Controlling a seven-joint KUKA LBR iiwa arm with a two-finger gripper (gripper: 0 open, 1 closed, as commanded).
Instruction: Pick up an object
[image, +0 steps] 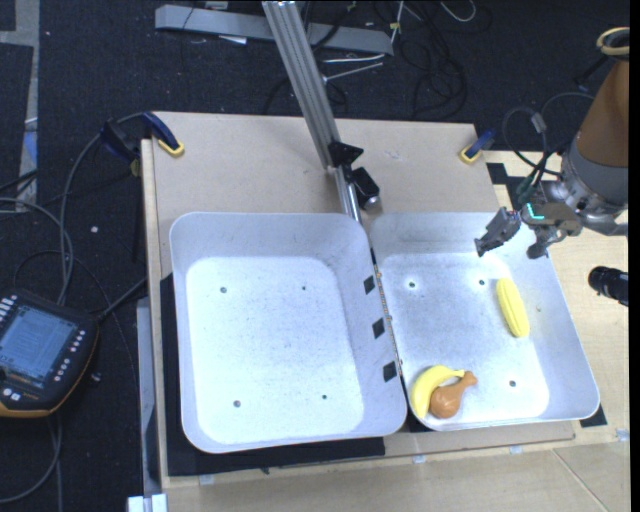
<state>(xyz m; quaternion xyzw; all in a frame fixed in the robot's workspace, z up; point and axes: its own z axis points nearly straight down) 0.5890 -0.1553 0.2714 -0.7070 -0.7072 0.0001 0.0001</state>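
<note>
We see the tool (519, 237) hanging over the right bin (570, 385) near its 1 o'clock corner, fingers spread and pinching nothing. A corn cob (512, 306) lies just below it toward 6 o'clock — well apart from the banana (429, 381) and chicken drumstick (449, 396), touching at the bin's 7 o'clock edge.

Two white bins (270, 235), one corn cob (512, 307), one banana (428, 382), one drumstick (449, 396).
</note>
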